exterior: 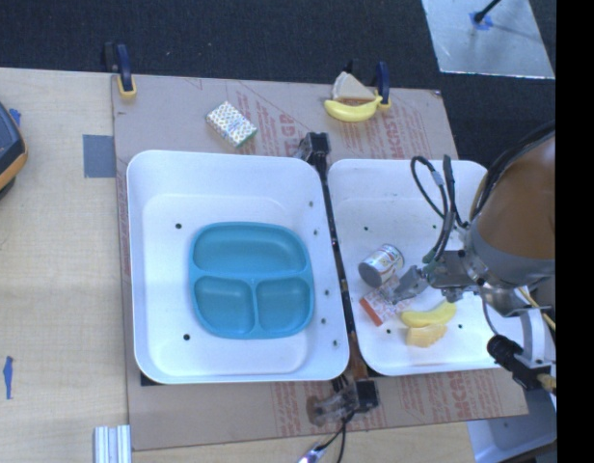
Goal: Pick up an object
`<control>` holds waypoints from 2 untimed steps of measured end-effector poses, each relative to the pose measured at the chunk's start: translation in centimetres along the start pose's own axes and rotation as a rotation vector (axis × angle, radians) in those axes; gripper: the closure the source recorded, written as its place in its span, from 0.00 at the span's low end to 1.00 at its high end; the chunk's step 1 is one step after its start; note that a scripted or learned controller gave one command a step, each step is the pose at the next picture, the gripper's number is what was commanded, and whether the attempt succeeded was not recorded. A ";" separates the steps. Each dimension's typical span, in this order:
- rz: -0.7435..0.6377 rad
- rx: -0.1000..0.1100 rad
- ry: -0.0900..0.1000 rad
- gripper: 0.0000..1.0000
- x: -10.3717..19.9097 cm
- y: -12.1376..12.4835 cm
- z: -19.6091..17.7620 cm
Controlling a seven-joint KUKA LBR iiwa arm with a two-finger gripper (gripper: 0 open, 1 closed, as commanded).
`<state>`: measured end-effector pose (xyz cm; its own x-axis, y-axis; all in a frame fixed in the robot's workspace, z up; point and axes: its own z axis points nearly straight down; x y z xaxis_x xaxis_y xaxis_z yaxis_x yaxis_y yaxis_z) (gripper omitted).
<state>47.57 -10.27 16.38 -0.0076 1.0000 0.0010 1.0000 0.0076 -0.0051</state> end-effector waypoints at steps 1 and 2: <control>0.002 -0.001 -0.002 0.00 0.5 4.6 7.3; 0.002 0.000 -0.001 0.00 0.7 2.0 7.2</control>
